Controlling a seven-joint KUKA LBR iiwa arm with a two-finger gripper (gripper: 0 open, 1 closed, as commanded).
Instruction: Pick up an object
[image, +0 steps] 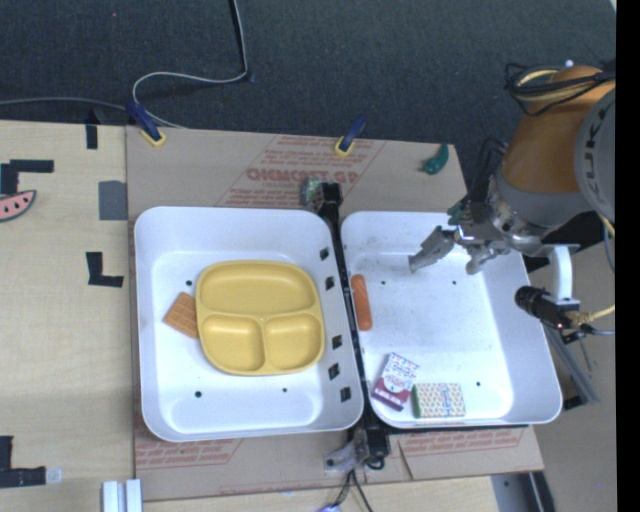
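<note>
My gripper (452, 255) hangs over the back of the right bin (520, 330), fingers spread apart and nothing between them. An orange carrot-like stick (362, 302) lies along the right bin's left wall, well to the left of the gripper. A small red-and-white packet (397, 379) and a pale patterned block (439, 400) rest near the right bin's front edge. In the left bin (160, 300) sits a yellow divided plate (262, 315) with a tan cracker-like piece (182, 315) tucked under its left side.
The bins stand on a cardboard sheet (280, 170) held by yellow-blue clamps (350, 136). A small green object (435, 160) lies on the cardboard behind the right bin. A black divider with clips (337, 300) runs between the bins.
</note>
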